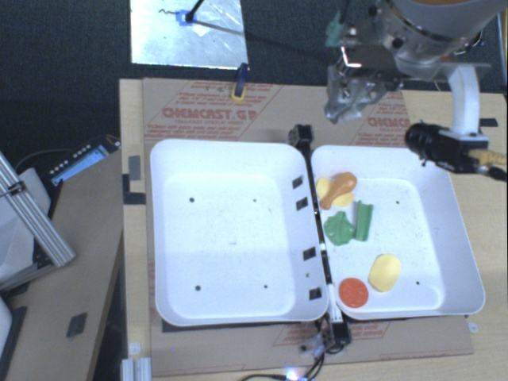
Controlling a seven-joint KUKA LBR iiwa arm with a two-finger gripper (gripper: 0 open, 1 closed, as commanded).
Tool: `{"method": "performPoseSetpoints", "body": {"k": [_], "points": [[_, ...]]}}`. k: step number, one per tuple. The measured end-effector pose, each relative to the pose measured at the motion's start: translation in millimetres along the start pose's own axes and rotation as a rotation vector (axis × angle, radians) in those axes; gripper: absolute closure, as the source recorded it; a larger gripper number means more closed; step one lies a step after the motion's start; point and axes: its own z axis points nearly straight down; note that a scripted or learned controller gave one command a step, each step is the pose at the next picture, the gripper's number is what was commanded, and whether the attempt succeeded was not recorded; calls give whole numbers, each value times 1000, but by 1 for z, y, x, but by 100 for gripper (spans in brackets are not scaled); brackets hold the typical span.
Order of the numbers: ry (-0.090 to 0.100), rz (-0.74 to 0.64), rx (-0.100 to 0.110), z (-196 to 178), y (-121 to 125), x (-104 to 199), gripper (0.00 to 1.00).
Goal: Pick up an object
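The right bin holds several small toys: an orange drumstick-shaped piece lying over a pale yellow piece at its far left, a green leafy piece, a green stick, a yellow lump and a red-orange round piece near the front. My gripper hangs high above the bench behind the right bin's far left corner, well clear of the toys. Nothing shows between its fingers.
The left bin sits beside the right one, with black clips along the shared divider. Both rest on a cardboard sheet. A shiny metal plate lies at the back left.
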Motion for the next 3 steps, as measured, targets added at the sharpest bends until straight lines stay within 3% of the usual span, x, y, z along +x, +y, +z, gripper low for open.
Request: {"method": "performPoseSetpoints", "body": {"k": [1, 3], "points": [[0, 0, 1, 1, -17, 53, 100], [-3, 9, -3, 2, 116, 86, 100]]}}
